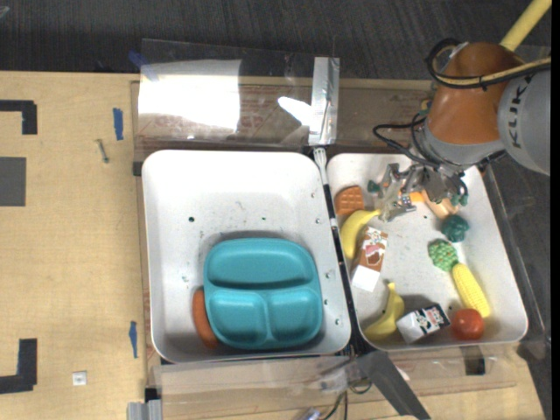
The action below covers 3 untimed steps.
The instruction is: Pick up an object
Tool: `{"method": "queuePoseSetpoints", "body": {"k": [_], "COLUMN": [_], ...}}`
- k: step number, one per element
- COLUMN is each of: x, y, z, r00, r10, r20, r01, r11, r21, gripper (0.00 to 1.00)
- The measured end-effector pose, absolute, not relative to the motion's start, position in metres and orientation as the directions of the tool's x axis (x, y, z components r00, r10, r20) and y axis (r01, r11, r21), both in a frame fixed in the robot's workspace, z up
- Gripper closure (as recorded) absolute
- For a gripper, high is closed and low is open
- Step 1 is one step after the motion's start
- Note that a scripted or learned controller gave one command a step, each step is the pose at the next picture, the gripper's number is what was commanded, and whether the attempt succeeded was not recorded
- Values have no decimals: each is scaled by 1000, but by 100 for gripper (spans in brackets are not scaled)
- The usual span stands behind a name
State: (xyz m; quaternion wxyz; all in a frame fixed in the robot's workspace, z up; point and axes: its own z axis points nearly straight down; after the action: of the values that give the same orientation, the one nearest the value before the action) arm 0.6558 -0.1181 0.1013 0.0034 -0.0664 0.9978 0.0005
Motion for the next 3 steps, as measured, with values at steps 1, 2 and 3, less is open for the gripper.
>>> {"method": "queuePoseSetpoints", "body": {"k": [1,2,3], "x": [671,669,669], "y": [-88,-44,-30], "z": [233,258,286], "r00": [-983,-965,-949], "r10": [-180,-261,-316], "r20": [-24,-13,-13], "r01": [-180,-261,-316], "r11": [984,965,949], "r21": [-6,-2,-3], "gripper": [100,100,100]}}
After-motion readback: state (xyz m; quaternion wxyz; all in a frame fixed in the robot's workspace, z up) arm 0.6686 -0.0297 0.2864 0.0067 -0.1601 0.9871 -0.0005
